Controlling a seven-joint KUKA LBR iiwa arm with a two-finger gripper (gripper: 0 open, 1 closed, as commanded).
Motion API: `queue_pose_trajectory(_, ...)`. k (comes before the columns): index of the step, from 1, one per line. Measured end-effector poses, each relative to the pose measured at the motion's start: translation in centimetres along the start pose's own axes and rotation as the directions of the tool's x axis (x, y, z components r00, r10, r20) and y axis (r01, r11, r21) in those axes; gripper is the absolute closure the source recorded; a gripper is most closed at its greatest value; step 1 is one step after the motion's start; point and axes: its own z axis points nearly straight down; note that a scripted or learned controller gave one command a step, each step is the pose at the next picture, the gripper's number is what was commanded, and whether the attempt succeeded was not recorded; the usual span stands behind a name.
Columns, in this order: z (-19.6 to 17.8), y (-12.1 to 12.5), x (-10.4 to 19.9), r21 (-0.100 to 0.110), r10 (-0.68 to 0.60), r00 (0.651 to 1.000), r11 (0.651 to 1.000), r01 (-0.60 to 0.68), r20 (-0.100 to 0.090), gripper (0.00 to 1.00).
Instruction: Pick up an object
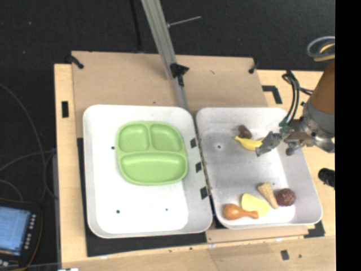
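In the right bin (225,168) lie a small yellow banana (248,143) and a dark brown piece (244,131) just behind it. Near the front are a cone (267,194) with a dark brown ball (286,196), a yellow wedge (255,203) and an orange drumstick (237,211). My gripper (277,147) hangs over the bin's right side, just right of the banana. Its fingers are spread open, with nothing between them. The left finger (267,144) comes close to the banana's right end.
A green divided plate (152,153) sits in the left bin (101,208). A grey metal pole (161,35) rises behind the bins. The arm's cables (293,95) hang above the right bin's far corner.
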Motion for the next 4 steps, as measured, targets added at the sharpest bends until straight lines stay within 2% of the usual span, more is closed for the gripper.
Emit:
queue_pose_trajectory(1,0.0,0.0,0.0,0.000,0.001,1.000,1.000,-0.001,0.000,0.00)
queue_pose_trajectory(2,6.2,0.2,0.3,0.006,0.003,1.000,1.000,-0.003,0.000,0.00)
queue_pose_trajectory(3,10.4,0.2,0.1,0.005,0.004,1.000,1.000,-0.004,0.001,0.00)
queue_pose_trajectory(4,12.9,0.2,0.0,0.003,0.005,1.000,1.000,-0.005,0.001,0.00)
